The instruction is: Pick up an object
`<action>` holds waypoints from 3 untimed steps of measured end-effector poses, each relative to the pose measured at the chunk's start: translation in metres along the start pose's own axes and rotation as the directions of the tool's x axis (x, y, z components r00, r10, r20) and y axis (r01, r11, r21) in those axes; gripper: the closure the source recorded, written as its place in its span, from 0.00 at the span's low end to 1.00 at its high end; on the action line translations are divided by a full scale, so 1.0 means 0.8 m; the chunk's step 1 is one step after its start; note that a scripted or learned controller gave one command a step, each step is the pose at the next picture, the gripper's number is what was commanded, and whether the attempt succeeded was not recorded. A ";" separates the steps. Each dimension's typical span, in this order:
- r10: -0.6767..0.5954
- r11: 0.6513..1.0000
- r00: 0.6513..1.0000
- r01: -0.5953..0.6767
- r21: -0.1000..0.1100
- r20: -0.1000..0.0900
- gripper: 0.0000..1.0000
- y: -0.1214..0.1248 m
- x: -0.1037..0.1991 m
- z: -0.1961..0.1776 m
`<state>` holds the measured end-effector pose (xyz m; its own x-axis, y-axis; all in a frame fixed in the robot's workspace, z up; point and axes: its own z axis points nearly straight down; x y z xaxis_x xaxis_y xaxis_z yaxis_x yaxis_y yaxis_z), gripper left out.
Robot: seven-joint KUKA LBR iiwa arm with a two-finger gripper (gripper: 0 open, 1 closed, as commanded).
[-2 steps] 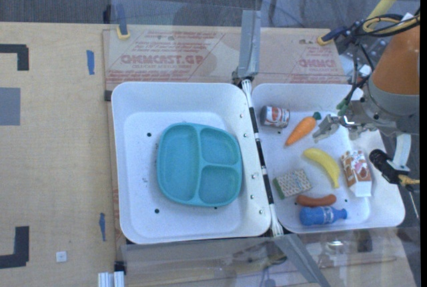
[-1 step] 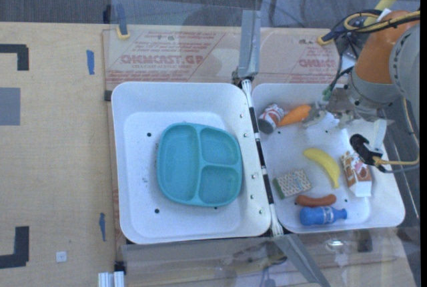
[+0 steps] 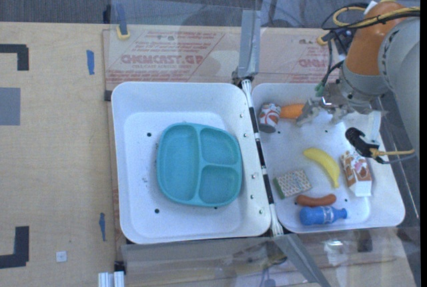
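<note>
Teal divided plate (image 3: 199, 163) centred in left bin (image 3: 133, 105). In right bin (image 3: 393, 209): gripper (image 3: 325, 109) at 12, carrot (image 3: 291, 111) and can (image 3: 269, 116) at 10, banana (image 3: 322, 165) mid, sausage (image 3: 315, 199) and blue bottle (image 3: 322, 215) at 6

A teal divided plate (image 3: 199, 164) lies in the left white bin (image 3: 130, 105). Behind both bins, a cardboard sheet (image 3: 167, 52) rests on the wooden counter (image 3: 50, 145), which carries blue tape marks (image 3: 90, 62).

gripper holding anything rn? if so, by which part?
Cannot be told. The gripper sits low in the right bin, right beside the carrot; the view does not settle whether the carrot is between its jaws.
</note>
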<state>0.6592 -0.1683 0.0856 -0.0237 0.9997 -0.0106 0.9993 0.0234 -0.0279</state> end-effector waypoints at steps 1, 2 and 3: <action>-0.171 0.985 0.985 0.170 -0.032 -0.011 0.00 -0.064 -0.054 0.001; -0.357 0.933 0.934 0.357 -0.034 0.002 0.00 -0.120 -0.009 0.001; -0.403 0.915 0.915 0.403 -0.031 0.003 0.00 0.001 -0.020 -0.002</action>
<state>0.6604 -0.1840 0.0871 -0.4246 0.9054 -0.0017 0.9054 0.4246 0.0014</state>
